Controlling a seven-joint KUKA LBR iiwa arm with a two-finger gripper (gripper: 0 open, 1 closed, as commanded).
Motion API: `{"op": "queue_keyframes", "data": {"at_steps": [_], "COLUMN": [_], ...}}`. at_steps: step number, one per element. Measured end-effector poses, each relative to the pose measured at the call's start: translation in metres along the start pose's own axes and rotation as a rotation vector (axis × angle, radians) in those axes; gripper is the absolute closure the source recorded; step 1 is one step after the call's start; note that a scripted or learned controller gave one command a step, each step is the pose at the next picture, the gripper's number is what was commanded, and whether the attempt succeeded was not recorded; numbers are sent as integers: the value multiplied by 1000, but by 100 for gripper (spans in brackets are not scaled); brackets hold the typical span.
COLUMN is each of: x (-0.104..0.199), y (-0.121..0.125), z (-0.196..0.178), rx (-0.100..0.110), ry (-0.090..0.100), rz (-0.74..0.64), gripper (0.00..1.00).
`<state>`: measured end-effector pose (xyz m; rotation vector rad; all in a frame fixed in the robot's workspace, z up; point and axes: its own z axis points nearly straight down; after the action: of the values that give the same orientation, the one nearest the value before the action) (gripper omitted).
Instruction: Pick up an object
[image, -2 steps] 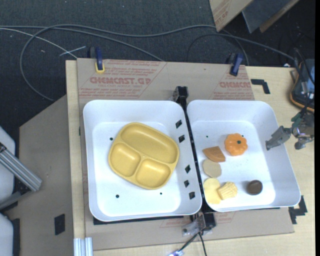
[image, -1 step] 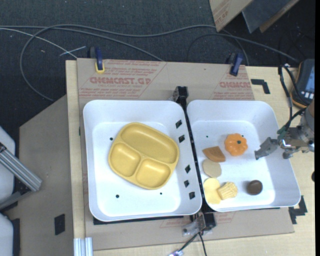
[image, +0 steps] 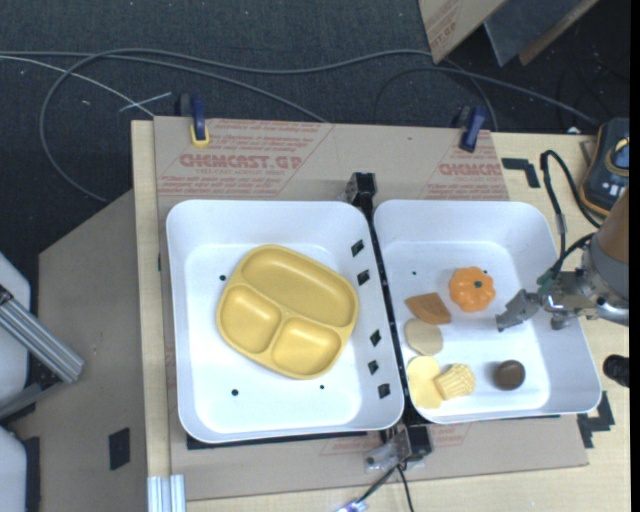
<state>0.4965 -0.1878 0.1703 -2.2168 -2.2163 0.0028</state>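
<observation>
Fingers apart and empty, the hand (image: 518, 315) hovers just right of a small orange pumpkin (image: 471, 288), likely light, rigid and smooth — best pinched across its round middle.

The arm (image: 612, 262) is cut off by the right edge. The claw (image: 520, 312) is too small to tell its finger spread.

Glossy white plastic on both bins (image: 190, 330), with soft glare along the rims. Smooth yellow plastic, faintly shiny, on the divided tray (image: 287, 311). Shiny orange plastic on the toy pumpkin (image: 471, 288). Matt brown board with red print on the worktop (image: 250, 160). Blue plastic on the clamps (image: 198, 115). Dark, rough carpet on the floor (image: 80, 150).
</observation>
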Motion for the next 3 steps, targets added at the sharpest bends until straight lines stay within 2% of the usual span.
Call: {"op": "queue_keyframes", "data": {"at_steps": [1,2,3], "x": [-5,-6,-6], "y": [-7,-5,-4], "z": [47,33,-31], "rx": [-1,-7,-14], "ry": [0,-3,-6], "rz": [1,0,-1], "gripper": [0,100,100]}}
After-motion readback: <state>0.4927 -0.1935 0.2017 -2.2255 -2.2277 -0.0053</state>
